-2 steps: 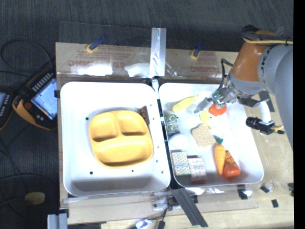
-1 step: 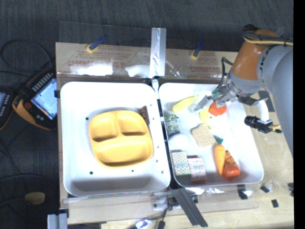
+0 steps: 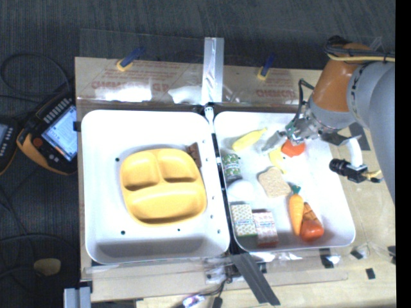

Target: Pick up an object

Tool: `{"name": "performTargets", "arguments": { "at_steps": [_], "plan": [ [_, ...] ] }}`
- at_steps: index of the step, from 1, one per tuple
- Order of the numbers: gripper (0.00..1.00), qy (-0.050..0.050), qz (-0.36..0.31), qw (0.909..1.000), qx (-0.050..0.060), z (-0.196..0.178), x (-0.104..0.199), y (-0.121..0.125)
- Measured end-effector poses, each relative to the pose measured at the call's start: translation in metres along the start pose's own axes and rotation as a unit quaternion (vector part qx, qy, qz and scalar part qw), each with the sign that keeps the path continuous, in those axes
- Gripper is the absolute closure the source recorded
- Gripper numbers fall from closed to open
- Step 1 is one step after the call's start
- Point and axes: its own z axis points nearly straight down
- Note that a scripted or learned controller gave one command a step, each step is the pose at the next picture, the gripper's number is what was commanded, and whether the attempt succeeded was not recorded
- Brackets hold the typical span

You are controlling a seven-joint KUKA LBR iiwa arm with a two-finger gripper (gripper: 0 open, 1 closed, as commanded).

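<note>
Counting two bins: the left bin [image 3: 96, 236] holds one yellow tray [image 3: 164, 185]; in the right bin [image 3: 337, 197] we count one carrot [image 3: 295, 212], one bread slice [image 3: 274, 183], two small boxes [image 3: 253, 223]. We see the gripper [image 3: 287, 137] low near a red-orange piece [image 3: 293, 149] at that bin's back; we cannot tell its state.

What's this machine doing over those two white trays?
A grey robot arm with an orange band reaches in from the right, and its gripper is low in the right bin, right by a small red-orange toy and a yellow piece. Whether it has hold of anything is unclear. Toy food lies around it: a carrot, a slice of bread and small boxes. The left bin holds a yellow divided plate.
</note>
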Motion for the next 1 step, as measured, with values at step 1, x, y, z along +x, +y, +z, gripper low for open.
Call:
{"name": "performTargets", "arguments": {
  "at_steps": [1],
  "plan": [
    [0.00, 0.000, 0.015, 0.9999, -0.001, -0.0003, 0.0038, 0.0014]
  ]
}}
